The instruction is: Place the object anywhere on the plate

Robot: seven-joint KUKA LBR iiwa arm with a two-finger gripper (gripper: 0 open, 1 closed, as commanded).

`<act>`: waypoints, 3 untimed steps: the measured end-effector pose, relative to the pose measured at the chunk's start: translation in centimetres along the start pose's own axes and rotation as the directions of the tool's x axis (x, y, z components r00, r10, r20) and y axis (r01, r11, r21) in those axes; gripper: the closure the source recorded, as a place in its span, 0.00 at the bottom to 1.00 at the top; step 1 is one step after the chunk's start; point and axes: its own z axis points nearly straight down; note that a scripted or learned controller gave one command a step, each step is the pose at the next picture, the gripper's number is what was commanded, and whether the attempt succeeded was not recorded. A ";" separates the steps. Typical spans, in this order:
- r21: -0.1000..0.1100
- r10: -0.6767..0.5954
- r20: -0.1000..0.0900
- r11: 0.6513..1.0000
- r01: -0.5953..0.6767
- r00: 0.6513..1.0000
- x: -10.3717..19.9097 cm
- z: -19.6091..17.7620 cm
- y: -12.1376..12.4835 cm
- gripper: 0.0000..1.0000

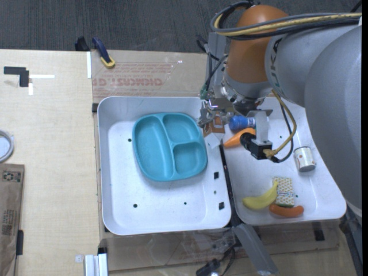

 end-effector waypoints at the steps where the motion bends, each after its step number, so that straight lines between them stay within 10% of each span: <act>1: 0.000 -0.006 0.001 1.000 0.006 1.000 3.2 -0.2 4.4 1.00; 2: -0.001 0.466 0.001 0.885 -0.466 0.885 5.7 -5.9 1.3 1.00; 3: 0.002 0.442 0.002 0.897 -0.442 0.897 10.6 -3.4 -2.8 1.00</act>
